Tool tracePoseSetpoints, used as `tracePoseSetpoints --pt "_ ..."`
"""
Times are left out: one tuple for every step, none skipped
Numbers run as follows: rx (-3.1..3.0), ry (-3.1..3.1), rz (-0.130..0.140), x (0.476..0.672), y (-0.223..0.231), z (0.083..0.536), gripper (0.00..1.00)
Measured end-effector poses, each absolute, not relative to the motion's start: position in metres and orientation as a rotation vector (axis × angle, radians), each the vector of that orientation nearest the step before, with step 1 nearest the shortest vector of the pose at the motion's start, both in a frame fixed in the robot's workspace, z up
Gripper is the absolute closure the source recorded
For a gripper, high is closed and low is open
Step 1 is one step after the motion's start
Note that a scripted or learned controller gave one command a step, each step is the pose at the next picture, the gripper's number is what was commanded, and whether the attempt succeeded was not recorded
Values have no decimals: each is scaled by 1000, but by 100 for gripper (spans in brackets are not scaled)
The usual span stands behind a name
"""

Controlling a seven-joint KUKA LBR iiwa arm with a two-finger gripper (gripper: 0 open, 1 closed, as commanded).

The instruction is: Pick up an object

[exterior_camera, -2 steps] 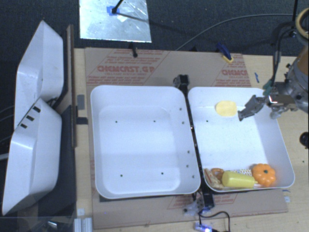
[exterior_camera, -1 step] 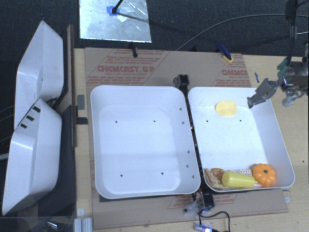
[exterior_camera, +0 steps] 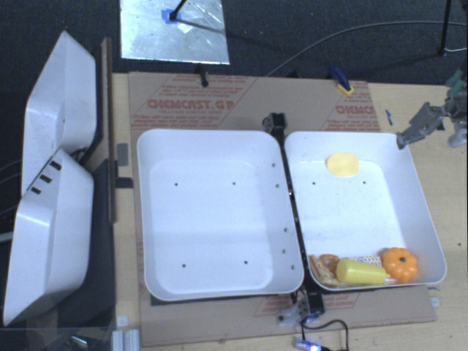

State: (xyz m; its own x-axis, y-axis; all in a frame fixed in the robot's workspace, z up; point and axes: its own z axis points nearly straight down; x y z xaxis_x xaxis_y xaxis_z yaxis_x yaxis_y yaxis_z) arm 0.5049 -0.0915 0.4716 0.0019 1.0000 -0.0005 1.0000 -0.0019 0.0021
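The gripper (exterior_camera: 418, 126) is hovering beyond the right bin (exterior_camera: 409, 168)'s far corner; I cannot tell its state. The pumpkin (exterior_camera: 399, 264) is sitting wedged against the near wall, probably crowding any descent onto neighbouring toys.

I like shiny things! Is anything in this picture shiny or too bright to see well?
In the camera view, the metal sheet at the top glares unevenly; the white bins look bright, soft shadows along their walls; the pincer at the right edge is small and blurry.
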Motion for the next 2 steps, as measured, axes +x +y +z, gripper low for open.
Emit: tracePoseSetpoints --pt "2229 2222 -9 549 -142 371 0" --pt "2228 2219 -5 552 -192 307 0"
